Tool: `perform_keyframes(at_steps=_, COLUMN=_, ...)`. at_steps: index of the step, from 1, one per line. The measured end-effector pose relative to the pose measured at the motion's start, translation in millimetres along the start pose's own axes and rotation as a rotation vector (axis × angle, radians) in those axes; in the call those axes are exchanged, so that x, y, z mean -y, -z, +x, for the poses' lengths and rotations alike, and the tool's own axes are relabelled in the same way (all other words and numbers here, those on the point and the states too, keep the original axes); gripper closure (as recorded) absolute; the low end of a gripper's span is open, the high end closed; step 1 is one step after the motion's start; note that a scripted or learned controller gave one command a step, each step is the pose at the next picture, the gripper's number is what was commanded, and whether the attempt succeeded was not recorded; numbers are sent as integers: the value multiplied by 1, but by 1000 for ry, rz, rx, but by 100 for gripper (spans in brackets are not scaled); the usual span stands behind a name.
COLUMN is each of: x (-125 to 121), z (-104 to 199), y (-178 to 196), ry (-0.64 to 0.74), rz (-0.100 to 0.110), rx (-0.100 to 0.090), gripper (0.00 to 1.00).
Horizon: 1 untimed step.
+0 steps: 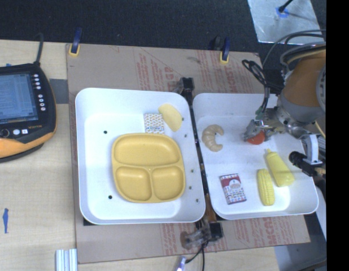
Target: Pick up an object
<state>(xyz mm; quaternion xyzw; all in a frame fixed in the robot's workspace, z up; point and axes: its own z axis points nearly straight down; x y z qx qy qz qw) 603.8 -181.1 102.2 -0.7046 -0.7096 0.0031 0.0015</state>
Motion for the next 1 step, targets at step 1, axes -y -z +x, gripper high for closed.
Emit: perform_keyframes(at_steps=1, x=-37, z=65, y=75, ry=-2, rz=-5, rx=-3, gripper=100)
